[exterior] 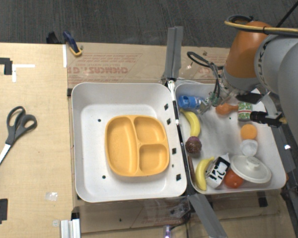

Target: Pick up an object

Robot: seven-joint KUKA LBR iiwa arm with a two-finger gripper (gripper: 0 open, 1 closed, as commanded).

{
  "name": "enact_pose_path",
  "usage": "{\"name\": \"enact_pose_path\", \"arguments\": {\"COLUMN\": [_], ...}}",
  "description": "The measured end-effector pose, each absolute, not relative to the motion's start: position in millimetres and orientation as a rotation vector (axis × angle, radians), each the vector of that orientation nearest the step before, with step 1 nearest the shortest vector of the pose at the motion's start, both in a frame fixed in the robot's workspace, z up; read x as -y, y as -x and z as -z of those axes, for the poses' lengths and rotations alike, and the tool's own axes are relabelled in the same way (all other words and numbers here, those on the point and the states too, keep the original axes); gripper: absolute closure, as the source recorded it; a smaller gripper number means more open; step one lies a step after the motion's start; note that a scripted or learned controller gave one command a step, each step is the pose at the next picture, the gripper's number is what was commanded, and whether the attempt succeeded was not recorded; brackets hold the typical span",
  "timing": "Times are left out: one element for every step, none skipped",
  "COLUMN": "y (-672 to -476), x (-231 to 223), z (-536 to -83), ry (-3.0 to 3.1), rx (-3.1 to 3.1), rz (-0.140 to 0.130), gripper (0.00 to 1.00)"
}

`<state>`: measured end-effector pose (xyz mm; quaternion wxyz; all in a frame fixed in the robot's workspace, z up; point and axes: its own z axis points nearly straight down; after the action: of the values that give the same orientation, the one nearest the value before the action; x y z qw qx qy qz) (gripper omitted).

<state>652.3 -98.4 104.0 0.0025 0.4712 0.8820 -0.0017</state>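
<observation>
A grey robot arm with an orange band reaches in from the right, over the far end of the right bin (pixel 275 148), one of two shallow white bins that sit side by side on a wooden table (pixel 30 182). The gripper (pixel 214 99) is low in that bin's far left corner, among a tangle of black cable, and is small and partly hidden by the wrist, so whether it is spread or closed cannot be told, and nothing can be seen held in it. It sits just beside a blue bottle (pixel 188 102) on its left and an orange ball (pixel 226 108) on its right; which of the two it touches is unclear. This looks like the reaching or closing stage of a pick, with no object lifted yet. The next move likely calls for a firm close on one item, then a straight lift clear of the bin wall. Other things in this bin lie nearer the viewer: a banana (pixel 191 123), a dark round fruit (pixel 193 145), a second banana (pixel 202 173), a white lid (pixel 252 169). The left bin (pixel 84 133) holds a yellow divided plate (pixel 137 145). Scissors (pixel 12 130) lie on the table, well apart to the left.
</observation>
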Motion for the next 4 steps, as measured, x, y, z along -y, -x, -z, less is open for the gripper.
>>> {"name": "enact_pose_path", "arguments": {"y": [-660.0, -659.4, -659.7, -659.7], "x": [88, 88, 114, 183], "z": [-232, -231, -94, -149], "ry": [-1.608, -1.61, -1.485, -1.703], "rx": [-2.692, -2.695, -2.764, -2.634], "rz": [-0.001, 0.001, 0.0, 0.0], "gripper": [1.0, 0.0, 0.0, 0.0]}}
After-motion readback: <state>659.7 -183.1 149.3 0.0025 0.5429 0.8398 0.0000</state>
